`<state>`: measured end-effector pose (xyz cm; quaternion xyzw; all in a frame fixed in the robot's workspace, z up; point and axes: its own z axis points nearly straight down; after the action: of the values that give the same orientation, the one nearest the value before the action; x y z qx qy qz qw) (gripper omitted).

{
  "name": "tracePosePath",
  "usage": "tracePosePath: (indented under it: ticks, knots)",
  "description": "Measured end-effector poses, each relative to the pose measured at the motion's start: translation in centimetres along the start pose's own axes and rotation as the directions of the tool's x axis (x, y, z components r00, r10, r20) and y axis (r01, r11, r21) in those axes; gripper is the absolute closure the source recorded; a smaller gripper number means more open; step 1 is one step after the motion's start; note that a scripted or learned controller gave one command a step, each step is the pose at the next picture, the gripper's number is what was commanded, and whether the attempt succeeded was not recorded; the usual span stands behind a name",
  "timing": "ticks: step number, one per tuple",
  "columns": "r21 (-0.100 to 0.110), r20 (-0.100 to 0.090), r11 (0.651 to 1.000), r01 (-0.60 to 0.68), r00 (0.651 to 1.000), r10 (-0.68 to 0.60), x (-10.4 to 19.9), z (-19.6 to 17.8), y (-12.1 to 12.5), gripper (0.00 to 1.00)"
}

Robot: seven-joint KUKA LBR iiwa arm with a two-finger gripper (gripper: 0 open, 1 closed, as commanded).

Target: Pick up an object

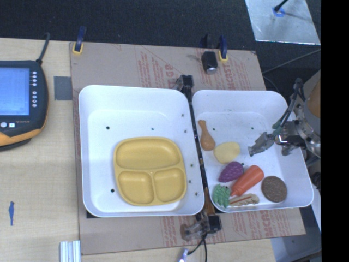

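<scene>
The right bin (240, 105) holds several toy foods: a tan drumstick (206, 137), a pale yellow lump (227, 152), purple grapes (231, 171), an orange carrot (247, 180), a brown round cookie (274, 189) and a green leafy piece (221, 195). My gripper (271, 148) hangs over the right side of this bin, to the right of the yellow lump and above the cookie. Its fingers stand apart, open, with only white bin floor between them.
The left bin (98, 113) holds a yellow divided plate (150, 171). A teach pendant (16, 102) lies on the bench at far left. Clamps (222, 45) sit at the back edge of the cardboard sheet.
</scene>
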<state>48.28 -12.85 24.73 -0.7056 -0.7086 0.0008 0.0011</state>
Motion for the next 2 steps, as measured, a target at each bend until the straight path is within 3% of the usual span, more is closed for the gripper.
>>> tracePosePath:
  ticks: [1,2]
  knots:
    - [0.001,0.001,1.0,0.002,1.0,-0.002,6.0,5.6,1.7,0.0]
    - [0.001,0.001,1.0,0.0,1.0,0.0,1.3,11.2,-0.7,0.0]
